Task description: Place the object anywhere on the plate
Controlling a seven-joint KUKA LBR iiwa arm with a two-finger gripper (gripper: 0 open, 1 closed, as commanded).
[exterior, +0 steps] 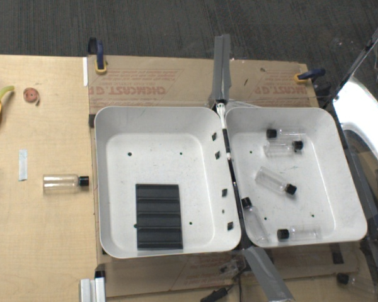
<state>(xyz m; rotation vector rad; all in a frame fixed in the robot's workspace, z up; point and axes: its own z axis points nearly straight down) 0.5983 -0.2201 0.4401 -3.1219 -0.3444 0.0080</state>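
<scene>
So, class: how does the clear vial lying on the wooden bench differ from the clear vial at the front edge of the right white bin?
The bench vial lies outside both bins on bare wood; the front-edge vial lies inside the right white bin. The bench vial's black cap points right; the front-edge vial's points left. Both are clear, black-capped, and lie on their sides.
</scene>
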